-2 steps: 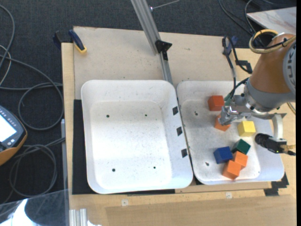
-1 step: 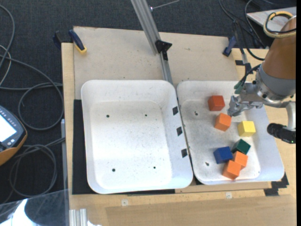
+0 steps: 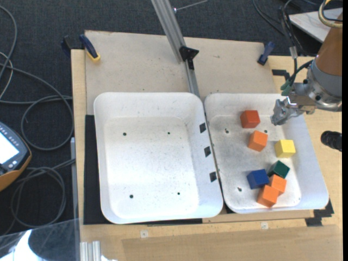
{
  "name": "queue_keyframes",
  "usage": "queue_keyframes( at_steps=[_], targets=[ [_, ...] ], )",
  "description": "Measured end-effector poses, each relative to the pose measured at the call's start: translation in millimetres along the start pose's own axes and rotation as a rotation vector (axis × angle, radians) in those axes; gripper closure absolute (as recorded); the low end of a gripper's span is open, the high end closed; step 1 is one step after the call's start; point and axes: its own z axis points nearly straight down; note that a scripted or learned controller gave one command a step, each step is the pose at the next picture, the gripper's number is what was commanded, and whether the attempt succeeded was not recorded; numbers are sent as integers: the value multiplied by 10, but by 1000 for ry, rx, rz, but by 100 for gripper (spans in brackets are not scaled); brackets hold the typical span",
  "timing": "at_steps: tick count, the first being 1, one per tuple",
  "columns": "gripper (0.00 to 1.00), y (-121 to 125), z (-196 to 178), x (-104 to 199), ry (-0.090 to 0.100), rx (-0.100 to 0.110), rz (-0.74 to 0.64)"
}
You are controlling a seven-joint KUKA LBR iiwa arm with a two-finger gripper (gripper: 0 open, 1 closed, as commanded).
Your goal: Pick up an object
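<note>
Dark carpet surrounds our desk (image 3: 136, 64); our hand (image 3: 281, 115), grip state unclear, hangs over the right bin (image 3: 228, 200), likely nearing the red cube (image 3: 250, 118).

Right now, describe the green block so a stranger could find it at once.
Look in the right bin, the one holding all the blocks. Near its lower right corner sits a tight cluster of four; the green block is at the cluster's top, touching the blue block and an orange block. It is the only green one, and darker than the yellow block above it.
</note>
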Motion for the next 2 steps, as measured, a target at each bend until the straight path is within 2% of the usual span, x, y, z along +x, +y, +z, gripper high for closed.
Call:
queue_keyframes(
  at_steps=[2],
  targets=[
    [100,611,173,956,2,4,-4]
  ],
)
